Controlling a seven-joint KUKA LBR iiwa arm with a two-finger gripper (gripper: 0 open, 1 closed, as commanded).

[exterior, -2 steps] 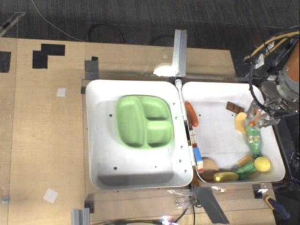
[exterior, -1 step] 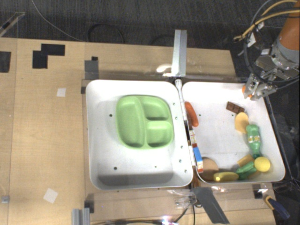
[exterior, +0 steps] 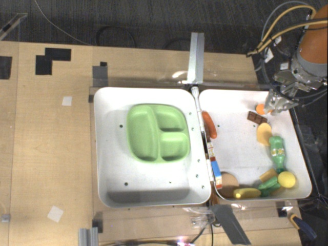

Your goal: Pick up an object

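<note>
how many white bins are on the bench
2. The left bin holds a green divided tray. The right bin holds the small items, with the gripper over its far right corner.

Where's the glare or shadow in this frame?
Camera view: bright glare on the post base above the bins; soft shadow along the left bin's lower inside wall; right bin evenly lit; the hand looks slightly blurred.

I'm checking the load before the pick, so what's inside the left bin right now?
The left bin holds one thing: a green divided tray, lying flat near its middle, with three hollow compartments that look bare. Whatever might lie under the tray is covered.
</note>
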